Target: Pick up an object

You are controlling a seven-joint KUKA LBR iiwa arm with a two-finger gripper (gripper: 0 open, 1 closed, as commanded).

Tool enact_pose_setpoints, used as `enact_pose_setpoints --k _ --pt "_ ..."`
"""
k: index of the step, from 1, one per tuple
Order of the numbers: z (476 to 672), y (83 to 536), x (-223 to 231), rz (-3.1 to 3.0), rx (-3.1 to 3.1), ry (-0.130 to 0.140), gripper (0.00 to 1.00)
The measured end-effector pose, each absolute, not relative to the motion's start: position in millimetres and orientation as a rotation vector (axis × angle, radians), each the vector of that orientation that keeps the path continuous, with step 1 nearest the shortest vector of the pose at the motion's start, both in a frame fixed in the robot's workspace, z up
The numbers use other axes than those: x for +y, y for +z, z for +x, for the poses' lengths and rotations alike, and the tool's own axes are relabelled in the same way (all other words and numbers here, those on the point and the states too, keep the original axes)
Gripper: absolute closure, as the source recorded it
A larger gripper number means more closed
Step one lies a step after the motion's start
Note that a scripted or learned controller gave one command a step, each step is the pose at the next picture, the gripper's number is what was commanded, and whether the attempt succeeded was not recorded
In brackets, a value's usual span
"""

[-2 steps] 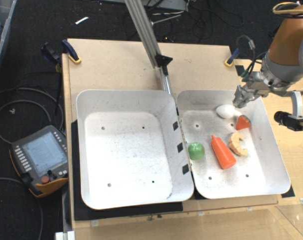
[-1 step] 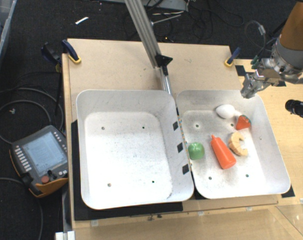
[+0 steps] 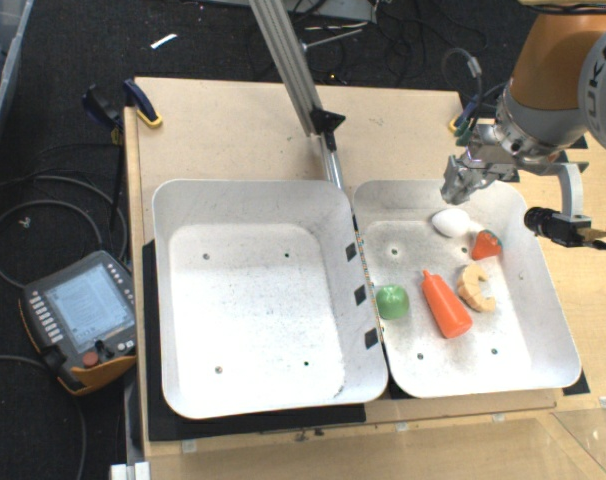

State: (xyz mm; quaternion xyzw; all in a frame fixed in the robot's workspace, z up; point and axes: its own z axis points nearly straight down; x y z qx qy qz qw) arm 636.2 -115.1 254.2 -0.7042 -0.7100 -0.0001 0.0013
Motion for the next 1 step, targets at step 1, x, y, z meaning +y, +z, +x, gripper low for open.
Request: enact_pose_setpoints --k 1 --pt "630.3 247.9 -50.7 -2.209 -2.23 -0.001 1.0"
